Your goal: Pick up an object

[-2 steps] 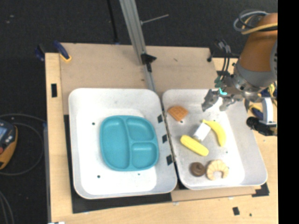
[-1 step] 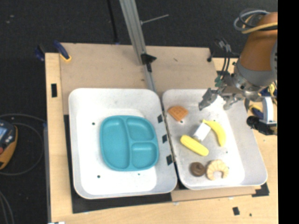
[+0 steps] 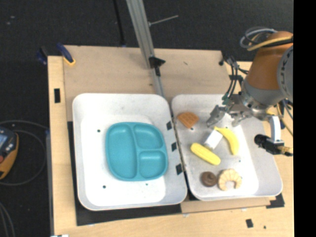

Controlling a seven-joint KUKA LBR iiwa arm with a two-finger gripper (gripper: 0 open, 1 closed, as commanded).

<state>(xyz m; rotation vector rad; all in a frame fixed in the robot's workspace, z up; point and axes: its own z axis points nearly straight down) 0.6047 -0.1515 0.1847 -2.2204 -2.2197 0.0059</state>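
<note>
My tool point(image 3: 228, 116) hangs over the right-hand bin point(image 3: 266, 181), near that bin's far edge, and its two fingers are spread wide with nothing between them. The fingertips point(image 3: 215, 118) point down toward the bin floor, one to each side, and a small white block point(image 3: 214, 139) lies just below them, apart from the tips as far as I can judge from this slant. My arm point(image 3: 266, 73), with its orange band, comes in over the bin's far right corner.

Everything I might pick lies in this same bin. A banana point(image 3: 229, 138) lies just right of the white block, touching or nearly touching it. A second yellow piece, which looks like a corn cob point(image 3: 205, 153) though the view is too coarse to be sure, lies just on the near side of the block. A tan biscuit-like piece point(image 3: 187, 119) sits by the bin's left wall, well to the left of my tool. Toward the bin's near edge sit a dark brown doughnut point(image 3: 208, 178) and, just beside it on the right, a pale croissant-shaped pastry point(image 3: 230, 179).

The left-hand bin point(image 3: 89, 112) holds a turquoise divided plate point(image 3: 136, 150) lying flat about its middle. Both bins rest on the wooden table point(image 3: 108, 68).
</note>
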